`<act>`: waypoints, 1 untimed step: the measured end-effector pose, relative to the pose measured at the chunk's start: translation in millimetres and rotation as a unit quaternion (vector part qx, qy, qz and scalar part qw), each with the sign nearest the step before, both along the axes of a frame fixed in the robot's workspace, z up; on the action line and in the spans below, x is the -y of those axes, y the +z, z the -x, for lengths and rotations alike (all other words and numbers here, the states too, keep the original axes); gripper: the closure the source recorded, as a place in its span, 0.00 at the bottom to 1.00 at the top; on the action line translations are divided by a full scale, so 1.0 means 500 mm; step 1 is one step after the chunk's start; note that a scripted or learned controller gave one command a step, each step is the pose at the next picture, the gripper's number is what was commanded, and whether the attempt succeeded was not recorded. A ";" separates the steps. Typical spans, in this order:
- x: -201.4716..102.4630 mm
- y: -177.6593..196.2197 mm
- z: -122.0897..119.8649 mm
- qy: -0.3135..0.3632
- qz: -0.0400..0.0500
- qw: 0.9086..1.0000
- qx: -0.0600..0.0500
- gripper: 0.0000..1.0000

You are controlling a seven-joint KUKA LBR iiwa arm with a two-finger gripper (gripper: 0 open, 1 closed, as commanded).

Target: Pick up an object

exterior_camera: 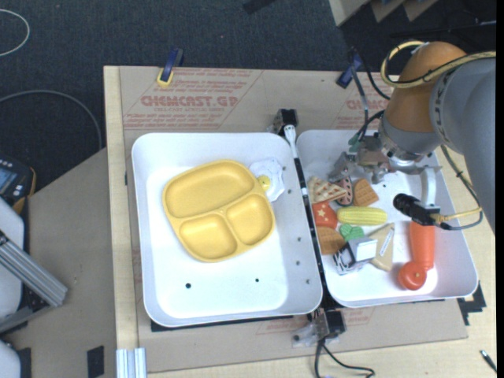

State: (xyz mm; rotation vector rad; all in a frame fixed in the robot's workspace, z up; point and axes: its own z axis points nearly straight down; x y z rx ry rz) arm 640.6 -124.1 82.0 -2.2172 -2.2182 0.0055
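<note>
My gripper (357, 164) hangs low over the back part of the right bin (453, 278), below the orange band of the arm. Just in front of it lie a waffle-patterned slice (327, 189) and a brown bread piece (365, 191). Nearer the front are a yellow corn cob (362, 216), a red piece (324, 214), a green piece (352, 231), a cream wedge (384, 247) and a small grey-white block (359, 251). An orange bottle-shaped toy (418, 256) lies at the right. Nothing shows between the gripper's fingers.
The left bin (228, 290) holds a yellow divided plate (218, 209) with a fried-egg toy (266, 176) at its back right corner. The two bins meet at a ridge along the middle (303, 211). Clamps sit on the bench's far edge.
</note>
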 end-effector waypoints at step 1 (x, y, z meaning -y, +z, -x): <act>0.001 0.028 -0.004 0.000 0.001 1.000 0.003 1.00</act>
